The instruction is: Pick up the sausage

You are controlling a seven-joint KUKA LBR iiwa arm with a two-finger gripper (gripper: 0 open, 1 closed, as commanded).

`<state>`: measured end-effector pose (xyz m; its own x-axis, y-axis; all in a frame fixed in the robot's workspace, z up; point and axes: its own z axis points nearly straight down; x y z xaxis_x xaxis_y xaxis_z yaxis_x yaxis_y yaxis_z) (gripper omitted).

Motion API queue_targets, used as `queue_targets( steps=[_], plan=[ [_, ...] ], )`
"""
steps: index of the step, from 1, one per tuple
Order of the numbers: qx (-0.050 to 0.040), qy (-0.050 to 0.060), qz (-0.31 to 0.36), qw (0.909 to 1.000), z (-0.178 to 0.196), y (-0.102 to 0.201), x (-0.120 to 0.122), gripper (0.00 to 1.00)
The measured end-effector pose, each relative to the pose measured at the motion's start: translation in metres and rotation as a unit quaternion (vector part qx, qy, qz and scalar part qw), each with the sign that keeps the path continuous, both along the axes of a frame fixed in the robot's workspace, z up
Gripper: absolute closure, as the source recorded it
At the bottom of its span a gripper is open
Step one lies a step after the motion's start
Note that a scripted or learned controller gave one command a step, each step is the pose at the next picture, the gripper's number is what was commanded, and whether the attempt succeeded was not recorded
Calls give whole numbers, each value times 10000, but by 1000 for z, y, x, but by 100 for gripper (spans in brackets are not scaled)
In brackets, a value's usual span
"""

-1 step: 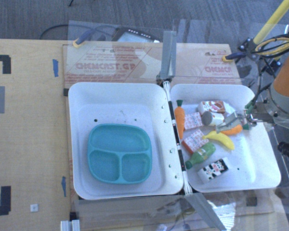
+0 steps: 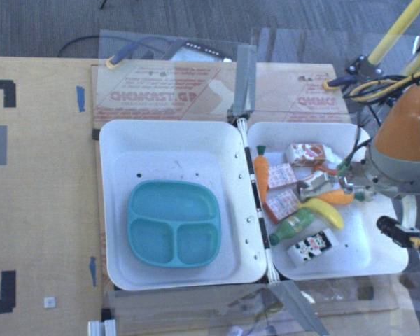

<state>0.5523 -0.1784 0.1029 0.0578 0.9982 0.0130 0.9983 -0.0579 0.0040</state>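
Note:
In the right bin (image 2: 385, 254), an orange-brown sausage (image 2: 338, 197) lies near the middle, just above the yellow banana (image 2: 323, 212). My gripper (image 2: 320, 185) reaches in from the right and sits low over the sausage's upper left end, right against it and covering part of it. The metal of the gripper also overlaps a red-and-white packet (image 2: 283, 176). Whether anything is held between its tips is hidden from this slant.
Around it lie a carrot (image 2: 261, 174), a second packet (image 2: 283, 204), a red pouch (image 2: 306, 152), a green bottle (image 2: 292, 225) and a black-and-white carton (image 2: 311, 245). The left bin (image 2: 168, 142) holds a teal divided plate (image 2: 173, 223). The arm's orange band (image 2: 404, 128) overhangs the right rim.

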Motion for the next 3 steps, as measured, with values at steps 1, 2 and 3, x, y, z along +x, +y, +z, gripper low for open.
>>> queue_targets(
  steps=[1, 2, 3],
  plan=[
    [-65, 62, -1727, 9849, -14, 45, 56, 0],
    [-72, 98, -1714, 9851, -7, 45, 55, 100],
    [-71, 100, -1714, 9851, -7, 46, 55, 0]
  ],
)
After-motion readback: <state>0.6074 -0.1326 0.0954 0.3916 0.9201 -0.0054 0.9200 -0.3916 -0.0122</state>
